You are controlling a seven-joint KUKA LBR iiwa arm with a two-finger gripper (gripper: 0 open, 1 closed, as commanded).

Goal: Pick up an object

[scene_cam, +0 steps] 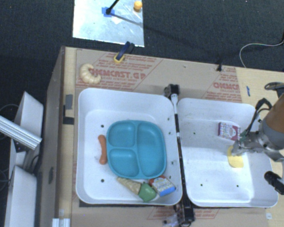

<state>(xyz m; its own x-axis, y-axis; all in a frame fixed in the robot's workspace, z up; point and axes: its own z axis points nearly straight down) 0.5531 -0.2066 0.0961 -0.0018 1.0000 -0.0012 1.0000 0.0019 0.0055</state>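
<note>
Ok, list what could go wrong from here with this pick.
1. The pincer sits at the edge of the yellow object, so an off-centre grip may slip.
2. The small purple-and-white carton lies close by and could get nudged.
3. The right bin's wall is near the wrist, risking contact.

Even, fairly bright overhead light washes the two white bins [133, 102] almost to glare and leaves only faint soft shadows under the blue divided plate [136, 149], while the dark carpet [31, 28] looks grainy, the shiny metal sheet [108, 15] glints, and the whole picture is slightly soft.
</note>
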